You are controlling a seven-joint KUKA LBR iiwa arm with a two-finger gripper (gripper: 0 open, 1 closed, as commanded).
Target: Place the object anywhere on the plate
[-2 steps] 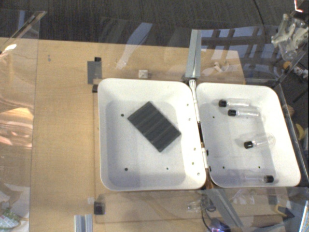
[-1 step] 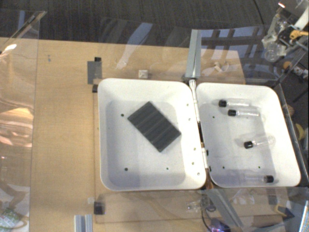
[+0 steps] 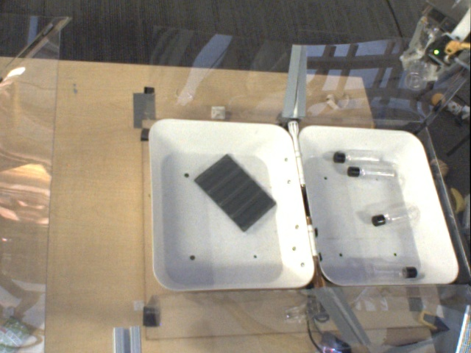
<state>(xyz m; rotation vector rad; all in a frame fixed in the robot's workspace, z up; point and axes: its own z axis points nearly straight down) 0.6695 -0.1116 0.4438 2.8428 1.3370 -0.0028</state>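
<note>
Waiting in the right bin (image 3: 434, 197) are four capped tubes (image 3: 379, 218); the dark plate (image 3: 235, 192) is lying at nine o'clock. Picking mid-tube looks best; end effector state: cannot tell.

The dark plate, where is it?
The dark plate lies flat in the left bin, turned cornerwise near its middle. The clear tubes lie in the right bin beside it.

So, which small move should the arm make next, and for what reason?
Probably it should reach in over the right bin and come down above one clear tube, perhaps the middle tube, which lies apart from the others. All four black-capped tubes lie in that bin, the dark ribbed plate in the left bin bears nothing, and the arm sits at the upper right corner.
</note>
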